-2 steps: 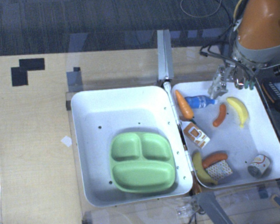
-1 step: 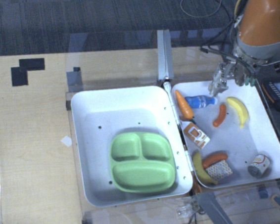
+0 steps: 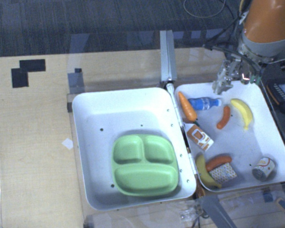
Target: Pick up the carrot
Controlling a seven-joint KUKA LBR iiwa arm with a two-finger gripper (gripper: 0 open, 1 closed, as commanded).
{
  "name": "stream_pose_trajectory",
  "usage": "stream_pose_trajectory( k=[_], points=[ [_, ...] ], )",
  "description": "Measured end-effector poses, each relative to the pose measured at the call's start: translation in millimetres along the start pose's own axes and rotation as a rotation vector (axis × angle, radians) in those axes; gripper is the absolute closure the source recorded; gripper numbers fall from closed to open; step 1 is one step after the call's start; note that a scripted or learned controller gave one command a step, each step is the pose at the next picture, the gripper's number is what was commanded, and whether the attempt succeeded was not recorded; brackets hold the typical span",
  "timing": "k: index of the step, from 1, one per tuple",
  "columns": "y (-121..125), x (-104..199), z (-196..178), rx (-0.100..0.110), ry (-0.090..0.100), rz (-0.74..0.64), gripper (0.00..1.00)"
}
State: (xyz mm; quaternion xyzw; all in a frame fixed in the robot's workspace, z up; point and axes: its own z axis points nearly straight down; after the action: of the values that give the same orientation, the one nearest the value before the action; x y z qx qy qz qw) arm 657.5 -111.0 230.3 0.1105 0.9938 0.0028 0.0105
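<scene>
The carrot (image 3: 186,107) is orange and tapered. It lies in the right bin (image 3: 271,138) against the bin's left wall, near the back, with its thick end towards the back. My gripper (image 3: 224,84) hangs over the back edge of the right bin, to the right of the carrot and a little behind it, well apart from it. Nothing is seen in the gripper. A blue bottle (image 3: 204,103) lies between the carrot and the gripper, touching or almost touching the carrot's side.
Also in the right bin are a red sausage (image 3: 223,117), a yellow banana (image 3: 242,112), a small carton (image 3: 200,137), a second banana (image 3: 204,173), another sausage (image 3: 217,162) and a can (image 3: 263,168). A green divided plate (image 3: 144,164) sits in the left bin (image 3: 95,141).
</scene>
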Motion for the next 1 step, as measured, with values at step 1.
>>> stream_pose_trajectory(
  k=[1],
  points=[
    [-45.6, -1.8, 23.3, 0.001, 0.014, -0.498, 1.0]
  ],
)
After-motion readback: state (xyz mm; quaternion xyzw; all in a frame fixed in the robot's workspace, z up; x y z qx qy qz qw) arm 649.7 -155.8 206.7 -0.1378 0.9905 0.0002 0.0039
